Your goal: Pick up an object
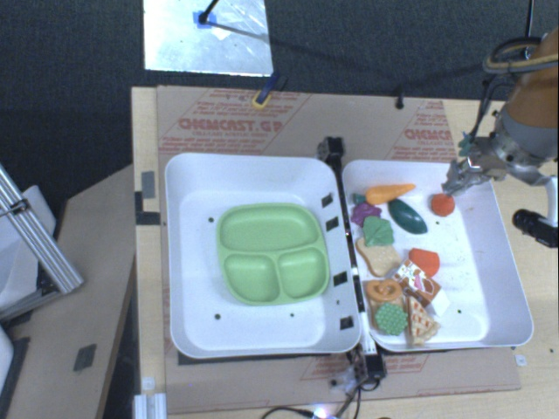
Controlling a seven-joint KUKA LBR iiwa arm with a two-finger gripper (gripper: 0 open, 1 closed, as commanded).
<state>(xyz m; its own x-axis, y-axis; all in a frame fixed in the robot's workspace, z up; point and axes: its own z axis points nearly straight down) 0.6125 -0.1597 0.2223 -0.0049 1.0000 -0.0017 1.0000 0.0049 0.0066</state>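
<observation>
The right bin point(489, 260) holds several toy foods: an orange carrot point(390, 193), a dark green vegetable point(408, 216), a small red tomato point(443, 204), a green leafy piece point(378, 231), a bread slice point(382, 259), a red-orange piece point(424, 261), and a cluster of waffle and pizza pieces point(410, 299). My gripper point(458, 179) hangs over the bin's far right part, just above and right of the red tomato. Nothing shows between its fingers.
The left bin point(188, 269) carries a light green divided plate point(266, 252). A black divider point(345, 234) runs between the bins. Cardboard point(227, 120) lies under both. A shiny metal sheet point(210, 24) sits at the far back. An aluminium frame point(31, 243) stands at the left.
</observation>
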